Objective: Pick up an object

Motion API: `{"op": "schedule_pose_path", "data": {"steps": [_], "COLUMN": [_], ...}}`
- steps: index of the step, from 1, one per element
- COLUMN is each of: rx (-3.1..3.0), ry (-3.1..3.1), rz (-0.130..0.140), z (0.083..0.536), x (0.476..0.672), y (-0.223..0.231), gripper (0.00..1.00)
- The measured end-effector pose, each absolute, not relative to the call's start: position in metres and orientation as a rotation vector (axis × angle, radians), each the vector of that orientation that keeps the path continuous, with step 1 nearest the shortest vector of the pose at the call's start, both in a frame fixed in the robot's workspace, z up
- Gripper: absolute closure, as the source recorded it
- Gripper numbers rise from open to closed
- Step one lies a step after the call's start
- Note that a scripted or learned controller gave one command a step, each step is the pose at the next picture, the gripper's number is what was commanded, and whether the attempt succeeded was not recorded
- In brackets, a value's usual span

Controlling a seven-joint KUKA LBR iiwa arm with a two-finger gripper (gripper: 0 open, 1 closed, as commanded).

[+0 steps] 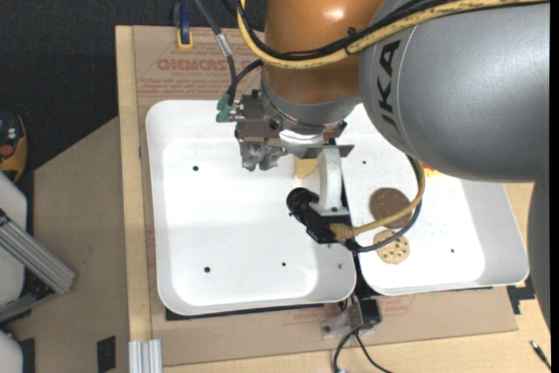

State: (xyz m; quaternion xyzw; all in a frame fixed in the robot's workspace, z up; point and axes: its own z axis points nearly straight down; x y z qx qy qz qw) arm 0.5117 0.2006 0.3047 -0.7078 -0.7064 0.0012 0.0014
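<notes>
Arm (pixel 454 74) comes in from the right, w/ its orange dome top centre, and covers much of the right bin's (pixel 463 262) back half. Gripper (pixel 257 160) hangs over the left bin (pixel 175 214), toward the back and a bit right of centre, pointing down at bare white floor. From this angle can't tell whether it's spread or closed, and nothing is seen held in it. Pickable things: a yellow piece (pixel 306 168) in the left bin, just right of the gripper and partly hidden under the wrist, so shape unclear. A brown disc (pixel 389 203) lies flat in the right bin near its left wall. A holed disc (pixel 395 251), tan and biscuit-like, lies just in front of the brown one, close but whether touching can't be told. Both discs are well apart from the gripper, across the wall between the bins. Rest of the left bin floor is plain white w/ a few small dark dots (pixel 196 169). Bins sit side by side on cardboard (pixel 131 188) w/ red print at the back, laid on the worktop (pixel 79 179). A blue clamp (pixel 183 17) grips the cardboard's back left corner.
</notes>
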Motion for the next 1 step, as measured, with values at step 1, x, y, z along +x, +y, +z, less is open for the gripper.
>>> {"op": "schedule_pose_path", "data": {"steps": [1], "rx": [-2.221], "ry": [-2.231], "rz": [-0.033], "z": [0.5074], "x": [0.5092], "y": [0.2255], "gripper": [1.00]}}
